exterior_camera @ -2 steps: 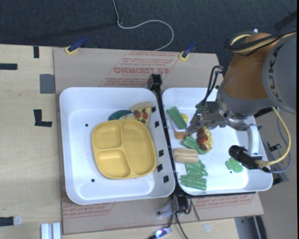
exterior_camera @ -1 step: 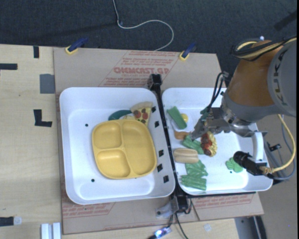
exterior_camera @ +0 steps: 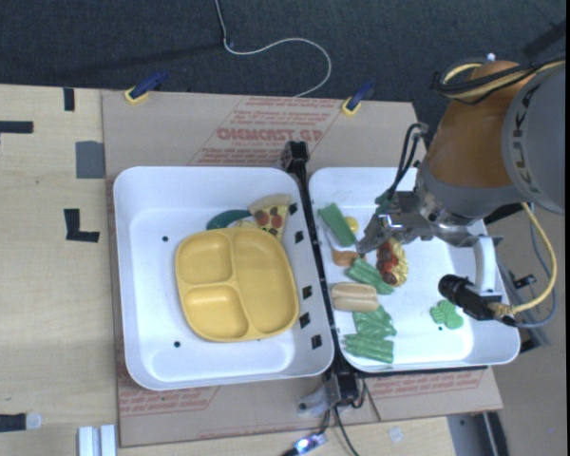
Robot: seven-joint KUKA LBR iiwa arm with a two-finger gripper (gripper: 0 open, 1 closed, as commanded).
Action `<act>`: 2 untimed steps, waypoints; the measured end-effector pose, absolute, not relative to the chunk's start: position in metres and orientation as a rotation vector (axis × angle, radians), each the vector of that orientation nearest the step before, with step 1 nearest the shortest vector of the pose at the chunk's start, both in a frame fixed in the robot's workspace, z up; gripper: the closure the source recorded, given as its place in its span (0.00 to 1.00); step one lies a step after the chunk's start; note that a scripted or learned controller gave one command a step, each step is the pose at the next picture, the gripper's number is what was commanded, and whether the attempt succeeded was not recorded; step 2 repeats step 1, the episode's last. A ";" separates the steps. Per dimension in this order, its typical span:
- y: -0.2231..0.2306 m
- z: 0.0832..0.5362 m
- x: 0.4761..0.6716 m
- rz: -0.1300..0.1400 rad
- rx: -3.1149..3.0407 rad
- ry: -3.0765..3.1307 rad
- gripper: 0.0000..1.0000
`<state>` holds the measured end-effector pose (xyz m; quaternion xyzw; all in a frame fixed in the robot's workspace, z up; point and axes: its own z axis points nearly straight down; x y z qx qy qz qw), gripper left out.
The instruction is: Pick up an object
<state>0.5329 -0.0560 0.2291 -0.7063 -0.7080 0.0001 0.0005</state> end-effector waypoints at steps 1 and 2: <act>-0.065 0.224 0.518 0.005 -2.220 -2.219 1.00; -0.065 0.224 0.518 0.005 -2.220 -2.219 1.00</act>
